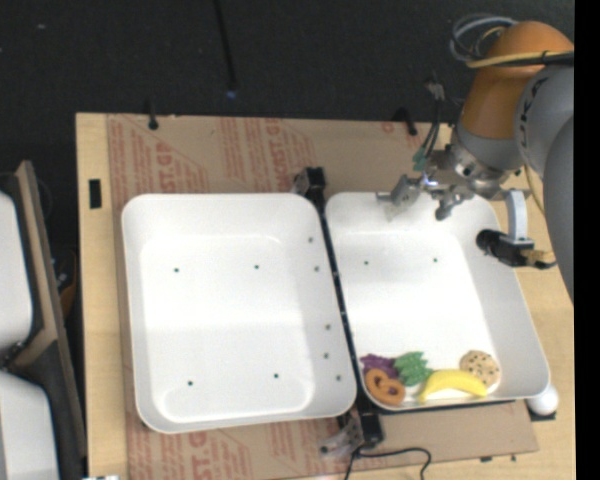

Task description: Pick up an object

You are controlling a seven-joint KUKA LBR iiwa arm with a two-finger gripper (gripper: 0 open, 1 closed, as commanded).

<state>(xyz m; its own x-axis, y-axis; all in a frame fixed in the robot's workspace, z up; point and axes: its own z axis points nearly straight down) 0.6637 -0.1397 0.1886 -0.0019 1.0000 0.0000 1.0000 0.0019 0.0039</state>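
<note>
Grey arm (540, 98) reaching in from the right, orange band above wrist, hand (420, 200) spread apart, holding nothing

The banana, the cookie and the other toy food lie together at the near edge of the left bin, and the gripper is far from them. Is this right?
Not quite. The camera view shows the banana, the cookie and the other toy food at the near edge of the right bin, not the left bin. The gripper is indeed far from them, at that bin's far edge.

Two white bins (230, 308) sit on a tan bench (200, 153) printed with red lettering. Along the right bin's near edge — a yellow banana (452, 384), a speckled brown cookie (479, 367), green leaves (413, 367), purple grapes (377, 364) and an orange piece (385, 388).
</note>
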